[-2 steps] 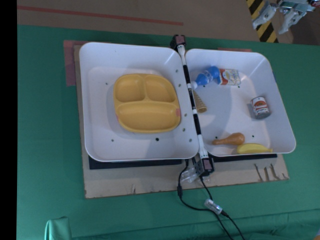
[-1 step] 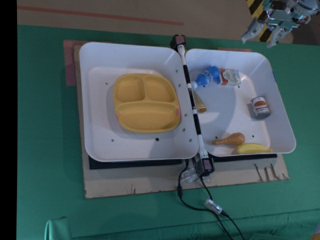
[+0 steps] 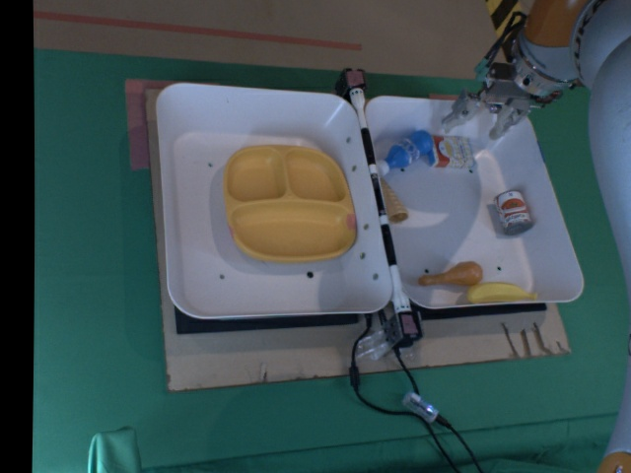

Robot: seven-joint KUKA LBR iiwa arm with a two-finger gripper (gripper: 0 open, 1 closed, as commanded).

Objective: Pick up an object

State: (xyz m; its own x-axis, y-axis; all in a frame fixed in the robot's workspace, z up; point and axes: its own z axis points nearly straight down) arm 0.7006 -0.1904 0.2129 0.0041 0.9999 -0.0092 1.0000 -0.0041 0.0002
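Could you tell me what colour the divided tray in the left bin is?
Yellow: the divided tray, seen clearest in the camera view.

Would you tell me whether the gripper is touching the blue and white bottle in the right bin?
Apart. The camera view shows bare white bin floor between the gripper and the bottle lying below and left of it.

The arm is cut off by the top and right edges, its base out of frame. The label on the can is too small to read. A green cloth and black cables run off the bottom edge
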